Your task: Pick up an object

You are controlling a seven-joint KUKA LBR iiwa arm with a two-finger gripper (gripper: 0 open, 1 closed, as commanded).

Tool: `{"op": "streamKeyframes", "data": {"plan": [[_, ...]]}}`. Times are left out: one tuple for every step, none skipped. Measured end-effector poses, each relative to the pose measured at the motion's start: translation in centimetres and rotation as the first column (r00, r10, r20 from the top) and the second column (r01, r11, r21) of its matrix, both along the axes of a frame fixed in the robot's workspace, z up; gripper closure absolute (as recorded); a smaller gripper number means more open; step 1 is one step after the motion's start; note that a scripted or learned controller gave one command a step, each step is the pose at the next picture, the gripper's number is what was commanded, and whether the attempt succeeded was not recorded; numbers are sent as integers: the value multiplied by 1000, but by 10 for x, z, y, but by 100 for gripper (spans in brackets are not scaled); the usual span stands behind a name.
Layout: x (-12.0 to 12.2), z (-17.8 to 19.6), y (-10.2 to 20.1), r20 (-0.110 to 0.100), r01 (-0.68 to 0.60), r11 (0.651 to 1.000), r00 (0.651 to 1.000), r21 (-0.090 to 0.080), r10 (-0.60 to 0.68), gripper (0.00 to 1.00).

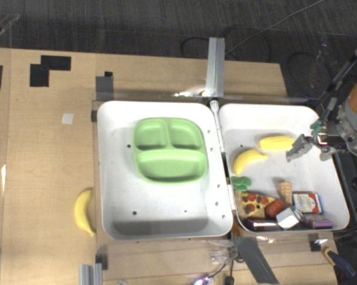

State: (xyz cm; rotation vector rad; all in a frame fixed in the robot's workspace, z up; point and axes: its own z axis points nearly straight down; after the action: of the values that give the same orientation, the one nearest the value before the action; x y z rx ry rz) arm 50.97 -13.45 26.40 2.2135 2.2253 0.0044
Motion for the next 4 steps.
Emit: {"op": "streamKeyframes", "data": {"plan": [[81, -66, 31, -1, 85, 996, 996, 1, -85, 0], [99, -175, 22, 9, 16, 1000, 1000, -1, -16, 0], [31, -78, 68, 1, 204, 979, 979, 2, -204, 0], [44, -156, 26, 28, 58, 998, 998, -1, -58, 0]]}}
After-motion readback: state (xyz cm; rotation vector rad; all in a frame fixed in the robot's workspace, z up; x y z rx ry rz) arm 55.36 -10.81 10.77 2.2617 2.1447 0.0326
